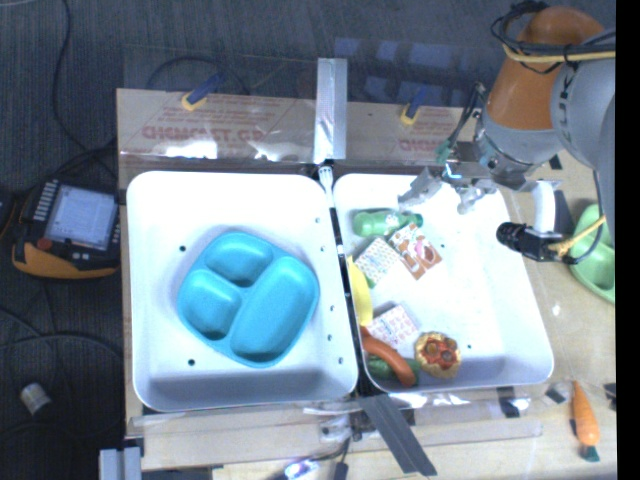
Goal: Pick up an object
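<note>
Partly hidden: carrot (388, 357) under card (395, 324)

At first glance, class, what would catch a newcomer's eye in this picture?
The bright blue divided tray dominates the left bin. In the right bin, small colourful items crowd the left side, including a pizza toy. The gripper hangs over that bin's far edge, under the arm's orange band.

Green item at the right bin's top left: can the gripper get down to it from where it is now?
Probably yes. The gripper hangs just right of the green item with bare bin floor between them. A small card lies against its lower right side and could be nudged.
</note>
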You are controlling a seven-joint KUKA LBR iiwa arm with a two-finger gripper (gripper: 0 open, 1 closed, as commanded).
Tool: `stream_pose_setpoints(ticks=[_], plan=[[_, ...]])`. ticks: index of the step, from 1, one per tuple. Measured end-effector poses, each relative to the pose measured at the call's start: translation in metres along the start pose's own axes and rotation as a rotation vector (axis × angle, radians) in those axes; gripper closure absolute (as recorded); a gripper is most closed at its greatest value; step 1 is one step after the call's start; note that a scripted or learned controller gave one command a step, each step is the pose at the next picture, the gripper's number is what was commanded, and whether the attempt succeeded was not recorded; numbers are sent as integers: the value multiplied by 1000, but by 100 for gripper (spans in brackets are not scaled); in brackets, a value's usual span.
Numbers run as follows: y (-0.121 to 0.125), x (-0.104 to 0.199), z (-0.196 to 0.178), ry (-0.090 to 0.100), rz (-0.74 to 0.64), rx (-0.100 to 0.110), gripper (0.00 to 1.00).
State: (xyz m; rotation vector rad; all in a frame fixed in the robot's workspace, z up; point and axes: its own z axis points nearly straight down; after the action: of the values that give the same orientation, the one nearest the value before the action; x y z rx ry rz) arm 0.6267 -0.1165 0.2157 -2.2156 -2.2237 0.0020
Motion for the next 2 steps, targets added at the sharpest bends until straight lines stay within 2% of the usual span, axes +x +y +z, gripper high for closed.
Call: stream_pose_setpoints(ticks=[1, 2], plan=[[1, -39, 115, 0, -158, -4, 0], [-17, -38, 116, -4, -313, -3, 0]])
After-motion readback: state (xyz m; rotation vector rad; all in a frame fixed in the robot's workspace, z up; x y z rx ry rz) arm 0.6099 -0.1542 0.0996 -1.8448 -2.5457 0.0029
